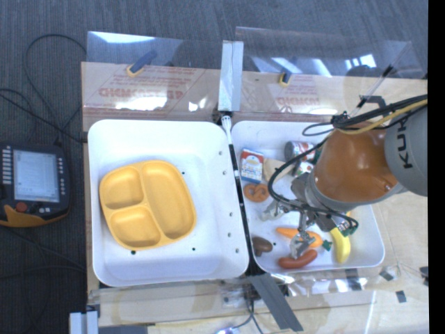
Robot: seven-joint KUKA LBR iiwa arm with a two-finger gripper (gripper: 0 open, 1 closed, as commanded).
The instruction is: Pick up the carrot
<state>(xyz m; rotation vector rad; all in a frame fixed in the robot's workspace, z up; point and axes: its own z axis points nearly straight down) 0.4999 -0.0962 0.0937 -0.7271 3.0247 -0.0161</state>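
Over right bin point(375, 256), gripper point(302, 241) hangs at carrot point(297, 234), fingers straddling its middle; can't tell if clenched or released, tips too small & cluttered w/ cable. Carrot lies flat near bin's 6 o'clock, long axis approx 9-to-3.

Step in hand, my read: closing on carrot. To do it well: keep fingers across short axis, descend till tips flank it near bin floor, close slowly, lift straight up. Risk: sausage point(297, 259) just at carrot's 6 o'clock and banana point(340, 245) at its 3 o'clock, either could get nudged or caught.

Right bin also holds small carton point(252, 165) at 11 o'clock, a cookie-like disc point(256, 193) at 9, a dark brown lump point(262, 244) at 7, a can point(299, 149) at 12.

Left bin point(139, 134): yellow divided plate point(146, 202), compartments bare.
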